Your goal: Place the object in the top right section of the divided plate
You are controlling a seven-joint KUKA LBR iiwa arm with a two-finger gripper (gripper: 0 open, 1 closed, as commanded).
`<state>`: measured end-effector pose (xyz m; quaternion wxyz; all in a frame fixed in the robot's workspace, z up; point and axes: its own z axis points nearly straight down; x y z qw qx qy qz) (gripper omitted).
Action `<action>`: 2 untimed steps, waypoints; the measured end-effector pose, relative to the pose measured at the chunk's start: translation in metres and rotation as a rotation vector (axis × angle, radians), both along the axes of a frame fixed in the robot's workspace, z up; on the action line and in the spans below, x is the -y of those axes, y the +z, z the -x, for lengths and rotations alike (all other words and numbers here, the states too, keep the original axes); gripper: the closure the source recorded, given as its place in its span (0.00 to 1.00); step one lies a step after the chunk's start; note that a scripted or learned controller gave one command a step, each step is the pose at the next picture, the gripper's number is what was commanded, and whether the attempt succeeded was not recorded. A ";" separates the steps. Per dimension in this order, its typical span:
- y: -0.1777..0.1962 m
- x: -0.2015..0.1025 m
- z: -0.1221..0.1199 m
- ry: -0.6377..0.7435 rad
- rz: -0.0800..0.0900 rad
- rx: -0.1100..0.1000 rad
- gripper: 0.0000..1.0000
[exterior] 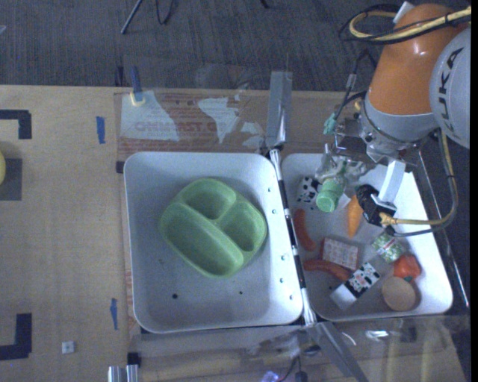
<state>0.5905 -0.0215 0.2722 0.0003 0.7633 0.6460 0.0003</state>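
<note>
One green cup (pixel 327 197) hangs at the upper left of the right bin (pixel 441 298), pinched between the gripper (pixel 334 176) fingers, raised above the clutter, probably so it can travel left. Its goal, the plate (pixel 213 226), lies tilted mid-frame in the left bin (pixel 149 298), sections bare. Below the cup lie a carrot (pixel 354 215), a cracker (pixel 340 252) and a cow-print carton (pixel 355 284).

The floor (pixel 67 37) at the top is dark grey carpet. On it stand thin dark legs of a stand (pixel 146 11). Below is a light wooden bench (pixel 60 254). It has black corner marks (pixel 19 123) and small pieces of blue tape (pixel 100 128). A clear plastic sheet (pixel 194 119) with white torn patches lies on the bench.
</note>
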 end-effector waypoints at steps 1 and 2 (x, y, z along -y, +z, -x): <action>-0.022 -0.077 -0.058 0.246 0.000 0.001 1.00; -0.015 -0.128 -0.013 0.187 0.000 -0.003 1.00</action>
